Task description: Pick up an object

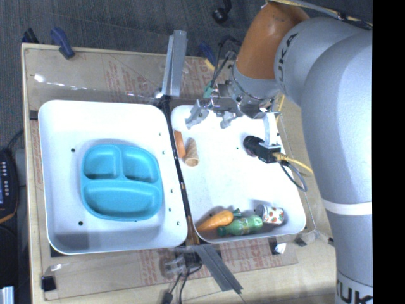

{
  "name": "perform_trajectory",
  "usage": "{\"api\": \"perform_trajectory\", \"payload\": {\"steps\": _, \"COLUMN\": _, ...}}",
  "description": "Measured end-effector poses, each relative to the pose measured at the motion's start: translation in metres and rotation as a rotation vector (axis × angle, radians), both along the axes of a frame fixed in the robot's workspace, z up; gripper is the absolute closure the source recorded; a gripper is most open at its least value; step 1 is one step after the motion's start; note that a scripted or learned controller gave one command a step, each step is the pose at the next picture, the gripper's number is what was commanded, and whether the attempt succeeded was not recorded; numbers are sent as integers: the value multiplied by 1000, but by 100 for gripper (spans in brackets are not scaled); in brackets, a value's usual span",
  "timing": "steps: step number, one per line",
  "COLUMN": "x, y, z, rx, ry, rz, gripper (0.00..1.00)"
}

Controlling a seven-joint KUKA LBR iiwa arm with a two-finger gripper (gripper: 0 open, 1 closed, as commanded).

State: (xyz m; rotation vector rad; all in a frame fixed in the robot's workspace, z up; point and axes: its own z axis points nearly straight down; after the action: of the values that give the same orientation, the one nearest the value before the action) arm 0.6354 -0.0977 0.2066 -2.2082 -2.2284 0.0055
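Looking down on a pale bench (pixel 95 62) over dark grey carpet, with two shallow white bins side by side. In the left bin (pixel 57 116): a blue divided plate (pixel 120 182), lying flat near the middle, clear of every wall.

Over to the right bin (pixel 228 182) now. Up at its twelve o'clock edge, the gripper (pixel 211 117), low over the top left corner, fingers (pixel 196 114) spread well apart, nothing caught between them. Behind it, toward one o'clock, the orange band (pixel 266 37), then the broad grey arm (pixel 329 106) running down the three o'clock side.

And the pickings, all in that right bin. At nine o'clock, hard against the left wall, an orange-brown stick (pixel 180 144) lying along the wall, with a tan roll (pixel 190 152) just beside it, near the gripper at its six o'clock but not touching. Down at six o'clock, lined up along the near wall: a carrot (pixel 215 220) with its thin end pointing to nine o'clock, a green bottle (pixel 243 225) on its side right against it, and at five o'clock a small spotted cup (pixel 273 215) tipped over next to the bottle. That whole row well apart from the gripper.
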Motion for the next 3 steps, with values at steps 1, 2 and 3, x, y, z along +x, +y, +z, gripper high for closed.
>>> {"api": "perform_trajectory", "payload": {"steps": 1, "x": -36, "y": -15, "z": -115, "rx": -10, "ry": -2, "rz": -9, "gripper": 0}}
{"api": "perform_trajectory", "payload": {"steps": 2, "x": 22, "y": -43, "z": -114, "rx": 0, "ry": -5, "rz": -1, "gripper": 0}}
{"api": "perform_trajectory", "payload": {"steps": 3, "x": 23, "y": -42, "z": -102, "rx": -1, "ry": -7, "rz": 5, "gripper": 100}}
